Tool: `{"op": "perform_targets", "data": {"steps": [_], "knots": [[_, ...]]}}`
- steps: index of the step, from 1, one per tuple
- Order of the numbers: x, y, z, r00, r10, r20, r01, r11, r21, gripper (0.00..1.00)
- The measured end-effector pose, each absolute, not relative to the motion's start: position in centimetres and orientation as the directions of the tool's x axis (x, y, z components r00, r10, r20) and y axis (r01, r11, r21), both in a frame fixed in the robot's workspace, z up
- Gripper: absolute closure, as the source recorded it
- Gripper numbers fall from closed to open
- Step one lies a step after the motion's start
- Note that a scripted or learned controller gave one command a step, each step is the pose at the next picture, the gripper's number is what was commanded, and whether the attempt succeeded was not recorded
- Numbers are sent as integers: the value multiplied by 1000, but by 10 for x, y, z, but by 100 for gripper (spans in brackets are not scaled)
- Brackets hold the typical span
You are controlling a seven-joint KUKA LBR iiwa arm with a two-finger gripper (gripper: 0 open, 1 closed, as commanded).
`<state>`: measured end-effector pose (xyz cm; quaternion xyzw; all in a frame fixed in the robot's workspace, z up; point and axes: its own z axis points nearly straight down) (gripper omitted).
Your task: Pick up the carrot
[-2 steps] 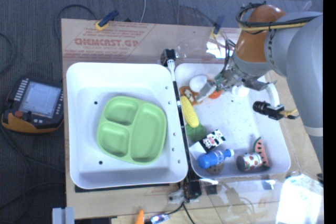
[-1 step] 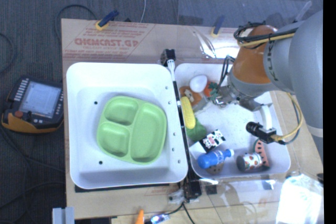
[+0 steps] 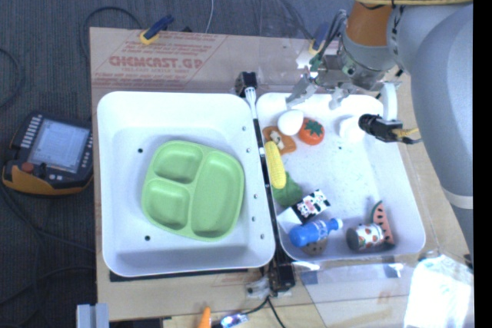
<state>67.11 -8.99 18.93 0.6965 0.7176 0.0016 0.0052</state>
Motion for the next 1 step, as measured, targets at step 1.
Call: {"op": "perform_targets", "data": {"steps": [1], "knots": [[625, -100, 99, -123, 992, -7, 992, 123, 9, 0]]}}
